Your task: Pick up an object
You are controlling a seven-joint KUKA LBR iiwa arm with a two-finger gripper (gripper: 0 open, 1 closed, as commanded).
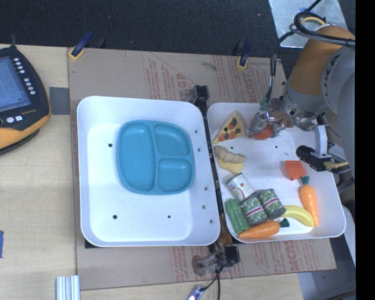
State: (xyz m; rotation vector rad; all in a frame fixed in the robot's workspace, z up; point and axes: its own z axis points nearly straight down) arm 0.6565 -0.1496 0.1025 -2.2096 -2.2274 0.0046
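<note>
I have the gripper (267, 122) down at the far end of the right bin (328, 230), and between its metal fingers sits a small red-orange piece (263, 132), so the jaws look closed on it, though the grip is partly shadowed. At about nine o'clock from the jaws, just beside them, I see a pizza slice (230, 127) lying flat. At seven o'clock lies a pale beige lump (230, 158), and further on the same line a small white carton (240, 185).

At four o'clock, apart from the jaws, I see an orange-red block (294, 169) with a carrot (308, 202) just below it. Along the near wall of the bin are two dark printed cans (261, 205) touching each other, a green piece (235, 215) on their left, a banana (298, 215) on their right, and a second carrot (259, 230) lying crosswise.

Well away at nine o'clock, the left bin (100, 227) holds a blue divided plate (155, 156). Beyond it, a tablet controller (11, 99) rests on the bench.
</note>
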